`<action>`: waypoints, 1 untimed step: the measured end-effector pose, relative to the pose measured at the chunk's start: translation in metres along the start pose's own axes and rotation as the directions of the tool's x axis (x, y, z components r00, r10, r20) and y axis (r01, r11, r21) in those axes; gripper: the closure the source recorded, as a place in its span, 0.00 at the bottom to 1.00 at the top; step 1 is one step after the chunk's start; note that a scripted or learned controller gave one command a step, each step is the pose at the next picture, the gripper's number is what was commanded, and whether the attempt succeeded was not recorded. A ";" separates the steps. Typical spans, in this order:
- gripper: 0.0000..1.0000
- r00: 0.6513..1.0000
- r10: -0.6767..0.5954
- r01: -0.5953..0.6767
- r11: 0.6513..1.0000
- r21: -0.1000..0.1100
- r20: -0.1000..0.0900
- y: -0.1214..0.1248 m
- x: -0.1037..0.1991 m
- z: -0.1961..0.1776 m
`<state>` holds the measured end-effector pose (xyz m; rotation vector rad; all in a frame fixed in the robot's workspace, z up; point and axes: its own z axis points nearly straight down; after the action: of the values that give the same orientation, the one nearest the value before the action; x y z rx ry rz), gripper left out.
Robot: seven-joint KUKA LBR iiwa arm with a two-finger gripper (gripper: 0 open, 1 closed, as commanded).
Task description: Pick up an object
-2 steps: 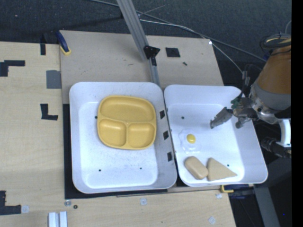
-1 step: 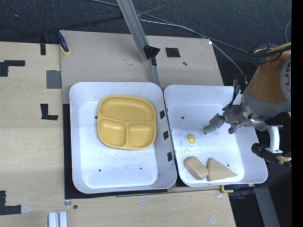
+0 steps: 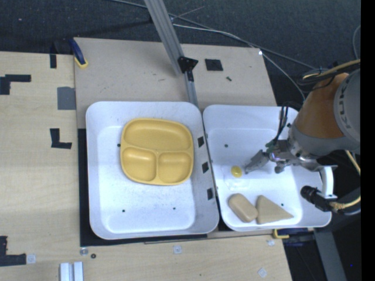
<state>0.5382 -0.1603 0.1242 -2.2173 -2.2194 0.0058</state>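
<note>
My gripper [image 3: 265, 166] hangs over the middle of the right bin [image 3: 246, 117], open, with nothing between its fingers. One finger [image 3: 253, 162] points down and left, its tip just right of a small yellow ball [image 3: 236, 171] on the bin floor. At the bin's front lie a tan rounded block [image 3: 241, 207] and a tan wedge [image 3: 272, 210], side by side and apart from the gripper. A yellow divided plate [image 3: 157, 151] lies in the left bin [image 3: 99, 174].
The arm's grey body with its orange band [image 3: 321, 117] covers the right bin's right side. A grey pole [image 3: 170, 34] slants down to the ridge between the bins. Cables [image 3: 328, 199] hang at the bin's right edge.
</note>
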 end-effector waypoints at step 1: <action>0.00 1.000 0.001 -0.001 1.000 -0.007 0.002 0.001 -0.001 0.038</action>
<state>0.5391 -0.1611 0.0858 -2.2233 -2.2227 0.0010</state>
